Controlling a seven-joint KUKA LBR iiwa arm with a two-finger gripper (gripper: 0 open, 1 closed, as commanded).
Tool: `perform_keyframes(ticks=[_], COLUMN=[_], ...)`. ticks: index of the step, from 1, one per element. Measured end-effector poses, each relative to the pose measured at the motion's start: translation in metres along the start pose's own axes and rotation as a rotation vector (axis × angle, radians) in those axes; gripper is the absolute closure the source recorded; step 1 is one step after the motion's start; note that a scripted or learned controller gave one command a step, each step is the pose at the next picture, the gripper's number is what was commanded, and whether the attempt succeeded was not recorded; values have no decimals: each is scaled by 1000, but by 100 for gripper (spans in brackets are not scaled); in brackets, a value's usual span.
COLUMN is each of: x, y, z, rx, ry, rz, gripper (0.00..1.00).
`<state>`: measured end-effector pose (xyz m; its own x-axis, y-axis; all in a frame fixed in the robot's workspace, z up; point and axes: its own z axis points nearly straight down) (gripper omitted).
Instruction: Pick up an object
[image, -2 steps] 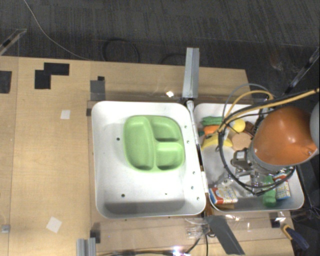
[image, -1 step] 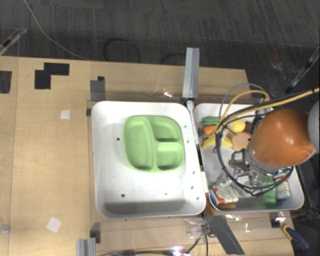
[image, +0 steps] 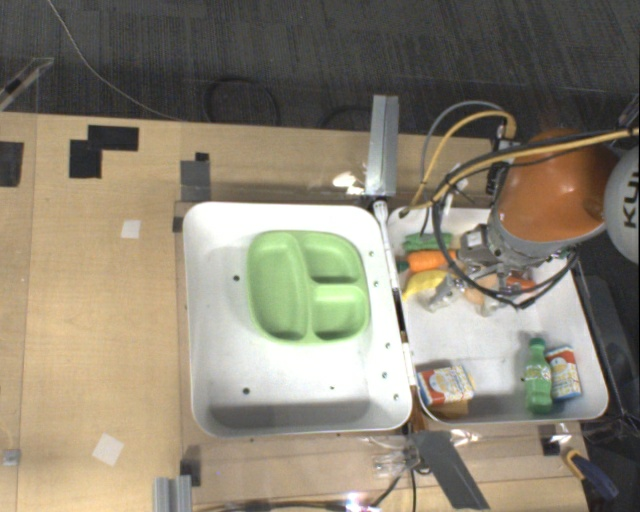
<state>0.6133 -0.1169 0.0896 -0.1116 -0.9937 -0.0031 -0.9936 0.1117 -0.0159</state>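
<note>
We hang our grey arm with its orange band (image: 550, 195) low over the right white bin (image: 500, 370), above the small orange and yellow toy foods (image: 428, 272), probably to pick one.

The arm (image: 560, 195) reaches in from the right, wrist bent steeply down, its gripper (image: 478, 283) lowered.

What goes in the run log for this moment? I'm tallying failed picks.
arm: over right bin | gripper: low by carrot, banana | grasp: unconfirmed | left bin: green tray
</note>
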Motion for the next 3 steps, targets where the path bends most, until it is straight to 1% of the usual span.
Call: perform_keyframes(ticks=[1,2,3], x=[-23,9,9], y=[39,57,68], z=[-2,-2,-3], rx=[-1,1,6], ry=[1,0,1], rz=[45,75,202], gripper=[0,0,0])
